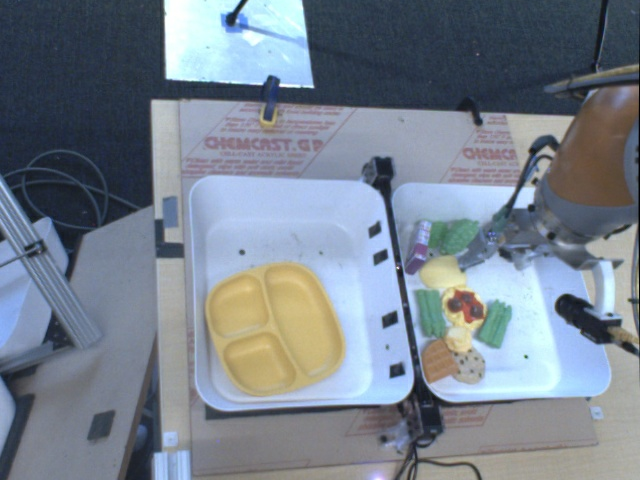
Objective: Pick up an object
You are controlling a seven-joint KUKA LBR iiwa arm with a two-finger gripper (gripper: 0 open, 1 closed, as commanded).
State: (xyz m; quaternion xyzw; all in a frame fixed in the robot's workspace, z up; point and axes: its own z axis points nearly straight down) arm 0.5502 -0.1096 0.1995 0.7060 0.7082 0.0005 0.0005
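Observation:
The right bin (575, 368) holds several toy foods in its left half: a purple piece (418, 245), a green leafy piece (455, 236), a yellow lump (441, 272), a red and yellow piece (463, 306), two green strips (431, 311) (495, 324) and two brown cookies (438, 360) (468, 366). My gripper (478, 250) hangs low over the bin's upper middle. Its tip is just right of the yellow lump and below the green leafy piece. Nothing visibly sits in it.
The left bin (300, 208) carries a yellow divided tray (273, 324). The arm's orange band (600, 148) and grey wrist cover the right bin's upper right corner. A black cylinder on the arm (585, 318) juts over the bin's right side. A black divider (395, 288) separates the bins.

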